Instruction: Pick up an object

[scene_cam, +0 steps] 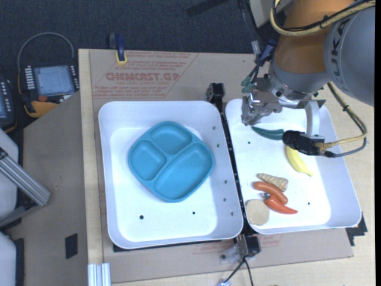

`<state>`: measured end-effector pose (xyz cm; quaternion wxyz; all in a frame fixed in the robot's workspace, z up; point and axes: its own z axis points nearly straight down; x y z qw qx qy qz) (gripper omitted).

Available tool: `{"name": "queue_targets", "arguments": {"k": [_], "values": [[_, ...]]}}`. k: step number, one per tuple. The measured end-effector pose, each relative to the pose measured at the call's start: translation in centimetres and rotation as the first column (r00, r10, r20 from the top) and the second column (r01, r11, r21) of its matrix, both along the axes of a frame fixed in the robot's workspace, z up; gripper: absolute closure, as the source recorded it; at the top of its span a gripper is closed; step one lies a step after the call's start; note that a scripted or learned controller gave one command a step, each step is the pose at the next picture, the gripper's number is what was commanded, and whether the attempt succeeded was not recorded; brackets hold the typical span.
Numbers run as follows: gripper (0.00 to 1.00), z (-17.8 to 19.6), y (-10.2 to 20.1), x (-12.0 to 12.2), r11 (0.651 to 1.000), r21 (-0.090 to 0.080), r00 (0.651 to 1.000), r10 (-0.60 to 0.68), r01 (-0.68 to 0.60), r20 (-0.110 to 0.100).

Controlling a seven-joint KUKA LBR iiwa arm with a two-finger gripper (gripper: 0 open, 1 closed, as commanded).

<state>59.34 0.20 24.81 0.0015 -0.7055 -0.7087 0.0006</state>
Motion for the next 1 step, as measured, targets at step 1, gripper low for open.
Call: {"name": "queue_targets", "arguments": {"k": [1], "values": [[1.00,-1.59,6.27,-0.54,1.000,0.001,1.000,0.002,-0.002,-0.002]]}}
